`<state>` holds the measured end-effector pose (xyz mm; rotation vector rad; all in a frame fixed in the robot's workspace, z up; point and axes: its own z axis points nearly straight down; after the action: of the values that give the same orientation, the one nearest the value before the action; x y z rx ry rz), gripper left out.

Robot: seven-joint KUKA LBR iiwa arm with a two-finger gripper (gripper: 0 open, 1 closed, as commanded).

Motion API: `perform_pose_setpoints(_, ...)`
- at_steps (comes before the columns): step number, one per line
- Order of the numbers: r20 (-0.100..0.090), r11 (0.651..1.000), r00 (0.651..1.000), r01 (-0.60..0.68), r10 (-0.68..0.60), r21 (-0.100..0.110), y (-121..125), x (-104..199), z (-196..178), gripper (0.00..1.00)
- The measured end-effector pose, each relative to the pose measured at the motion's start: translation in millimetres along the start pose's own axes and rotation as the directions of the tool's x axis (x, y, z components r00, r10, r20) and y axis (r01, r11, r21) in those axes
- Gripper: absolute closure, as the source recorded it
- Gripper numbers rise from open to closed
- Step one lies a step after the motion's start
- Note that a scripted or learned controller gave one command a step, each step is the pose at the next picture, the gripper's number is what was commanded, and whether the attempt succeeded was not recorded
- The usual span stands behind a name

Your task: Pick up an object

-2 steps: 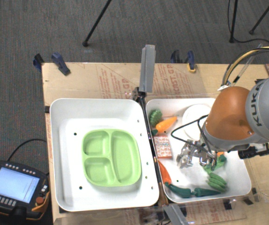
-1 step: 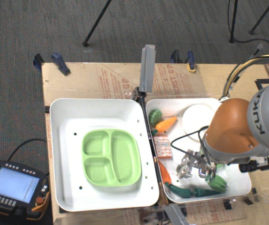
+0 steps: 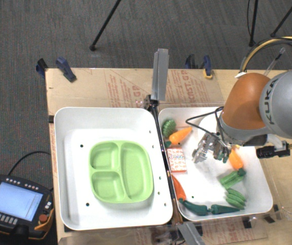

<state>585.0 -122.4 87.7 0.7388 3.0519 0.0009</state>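
Candidate objects: the right bin (image 3: 266, 188) holds a scatter of toy vegetables and a small card, any of which would satisfy the task.
Nearest candidate: an orange piece (image 3: 236, 159) lies just beside the gripper on its right, partly tucked under the wrist.
Other carrots: an orange carrot (image 3: 180, 135) sits near the bin's upper-left corner beside a dark green striped piece (image 3: 168, 125); another carrot (image 3: 179, 188) lies along the left wall lower down.
Green items: a dark green pod (image 3: 232, 177), a lighter bunch of beans (image 3: 236, 197) and a long dark green vegetable (image 3: 207, 207) cluster toward the lower right and front wall.
Card: a small red-and-white packet (image 3: 176, 161) rests flat near the left wall.
Gripper (image 3: 209, 151): low over the bin's bare middle, between the packet and the orange piece (whether it is spread or closed cannot be told, as the metal parts blur together), and nothing is visibly held.
Arm: the orange band (image 3: 247, 103) and grey link come in from the right, above the bin.
Left bin (image 3: 64, 137): carries a green divided plate (image 3: 121, 171), well apart from the action.
Risk: the gripper appears to sit over bare floor, so a close here would likely catch nothing.
Risk cause: the orange piece lies off to one side and partly hidden, so a descent could nudge it away rather than straddle it; the flat packet offers little to pinch.
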Motion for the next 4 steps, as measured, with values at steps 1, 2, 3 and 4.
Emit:
perform_pose_setpoints(1,-0.001,1.000,1.000,0.001,-0.001,0.000,0.3,0.4,0.4,0.00)
perform_pose_setpoints(2,0.001,0.999,0.999,-0.049,0.049,0.002,49.5,-22.3,-0.4,0.00)
perform_pose_setpoints(3,0.001,0.987,0.987,0.160,-0.160,-0.001,-37.0,-63.2,-0.6,0.00)
perform_pose_setpoints(4,-0.003,0.999,0.999,0.047,-0.047,-0.002,-75.4,8.1,0.2,0.00)
